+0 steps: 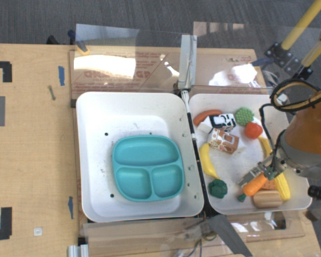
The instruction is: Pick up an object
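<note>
On the left, the wooden surface (pixel 27 159) carries black tape marks and a few strips of blue tape. Next comes the left bin (pixel 91 143), shallow and white, holding a teal divided plate (pixel 147 167) with three compartments, lying flat near the bin's middle. Behind both bins stands a clear plastic screen (pixel 128 63), catching glare.

The right bin (pixel 232 205) holds the toy food. Nearest its left wall lies a yellow banana (pixel 207 161), and below it, near the front edge, a dark green broccoli piece (pixel 219 188). Toward the back sits a red-orange sausage (pixel 207 115), with a small black-and-white carton (pixel 223 121) just beside it and a brown and white box (pixel 224 141) in front of that. Further right are a bumpy green ball (pixel 244 115) and a red tomato (pixel 253 130), touching or nearly so.

My jaws (pixel 262 173) sit low over the front right part of this bin, right at the orange carrot (pixel 253 186), which lies at a slant with its green end toward the front. I cannot tell whether the jaws are spread or pressed together, nor whether they grip the carrot. A tan bread roll (pixel 267 198) lies just in front, and a yellow corn cob (pixel 281 185) just right of the carrot. My grey arm with its orange band (pixel 307 133) rises at the far right.
</note>
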You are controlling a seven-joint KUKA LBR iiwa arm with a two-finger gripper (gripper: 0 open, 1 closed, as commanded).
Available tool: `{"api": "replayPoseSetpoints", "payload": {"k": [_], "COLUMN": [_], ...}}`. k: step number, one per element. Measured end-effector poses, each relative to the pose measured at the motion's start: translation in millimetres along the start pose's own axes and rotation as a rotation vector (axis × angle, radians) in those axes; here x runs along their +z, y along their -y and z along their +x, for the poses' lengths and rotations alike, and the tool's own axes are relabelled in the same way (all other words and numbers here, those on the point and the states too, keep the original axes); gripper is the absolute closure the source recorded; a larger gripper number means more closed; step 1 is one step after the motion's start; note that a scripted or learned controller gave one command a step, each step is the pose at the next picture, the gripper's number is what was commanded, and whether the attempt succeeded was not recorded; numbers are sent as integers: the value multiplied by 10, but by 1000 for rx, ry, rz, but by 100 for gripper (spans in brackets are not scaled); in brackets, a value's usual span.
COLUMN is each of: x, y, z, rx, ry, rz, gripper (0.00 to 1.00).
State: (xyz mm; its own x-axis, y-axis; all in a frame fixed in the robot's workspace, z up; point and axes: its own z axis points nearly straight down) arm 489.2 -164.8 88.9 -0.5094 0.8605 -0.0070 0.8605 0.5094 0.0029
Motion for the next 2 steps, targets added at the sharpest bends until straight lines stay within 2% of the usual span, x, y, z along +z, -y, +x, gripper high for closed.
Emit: {"api": "replayPoseSetpoints", "payload": {"k": [1, 2], "x": [-121, -972], "y": [-40, -540], "z": [-19, 819], "rx": [-3, 169], "ry": [10, -5], "rz": [-9, -1], "gripper": [100, 100]}}
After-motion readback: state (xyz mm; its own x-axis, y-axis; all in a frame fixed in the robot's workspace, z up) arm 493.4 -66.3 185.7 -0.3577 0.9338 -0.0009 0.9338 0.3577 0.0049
